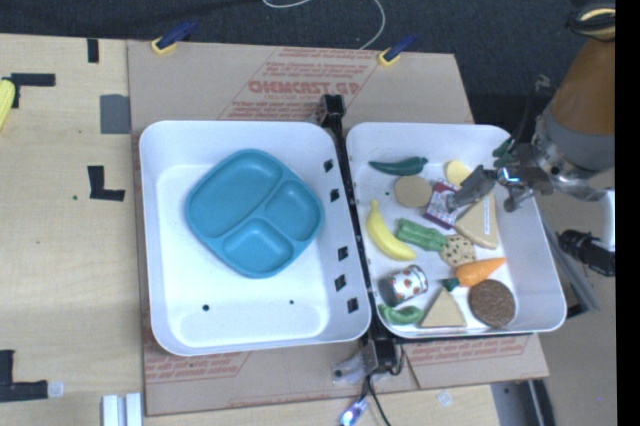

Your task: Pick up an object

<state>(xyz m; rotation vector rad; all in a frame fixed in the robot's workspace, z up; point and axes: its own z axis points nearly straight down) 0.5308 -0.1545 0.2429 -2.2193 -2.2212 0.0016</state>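
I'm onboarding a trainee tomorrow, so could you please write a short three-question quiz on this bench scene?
1. True or false: the blue tray lies in the left bin.
2. Which sits nearest the right bin's front rim? A) banana B) brown cookie C) dark green pepper
3. Fill in: the tool hovers over the ___ bin.

Key: 1 true; 2 B; 3 right.
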